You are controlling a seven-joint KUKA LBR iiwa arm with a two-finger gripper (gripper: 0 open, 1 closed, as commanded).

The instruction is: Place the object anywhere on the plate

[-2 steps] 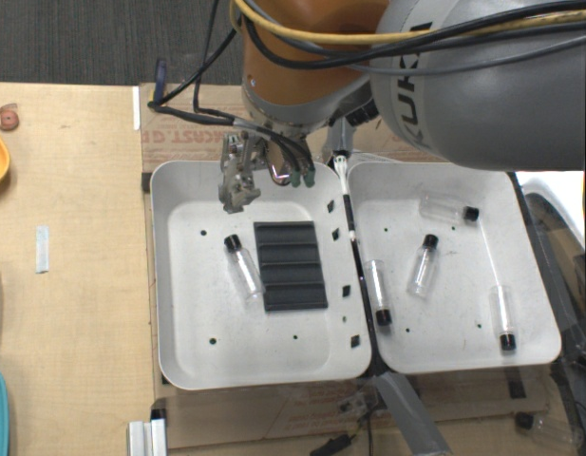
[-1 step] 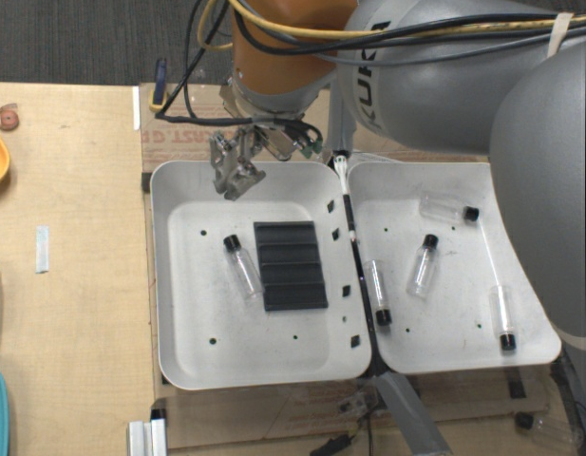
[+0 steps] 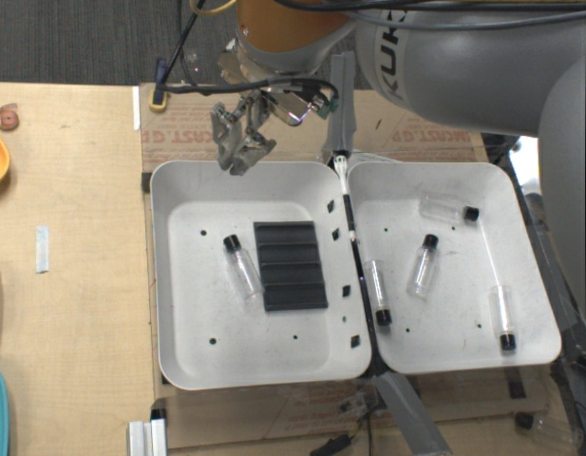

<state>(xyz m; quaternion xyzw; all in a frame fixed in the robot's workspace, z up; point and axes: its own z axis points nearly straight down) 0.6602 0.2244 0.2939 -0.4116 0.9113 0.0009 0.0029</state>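
In the left bin (image 3: 179,350), a black ribbed plate (image 3: 290,265) lies flat in the middle of the floor. A clear vial with a black cap (image 3: 240,265) lies just beside the left edge of the plate, cap toward the far side, and it seems to be not on the plate. In the right bin (image 3: 539,345), four more capped vials lie apart: one at the near right (image 3: 502,318), one along the left wall (image 3: 377,293), one in the middle (image 3: 424,262) and one at the far side (image 3: 447,209). Farther, the gripper (image 3: 239,143) hangs above the far rim of the left bin, tilted, with nothing between its fingers; if they are spread or closed I cannot tell. Behind it the orange band (image 3: 283,12) joins the thick grey arm (image 3: 473,46), which comes in from the right at the top.
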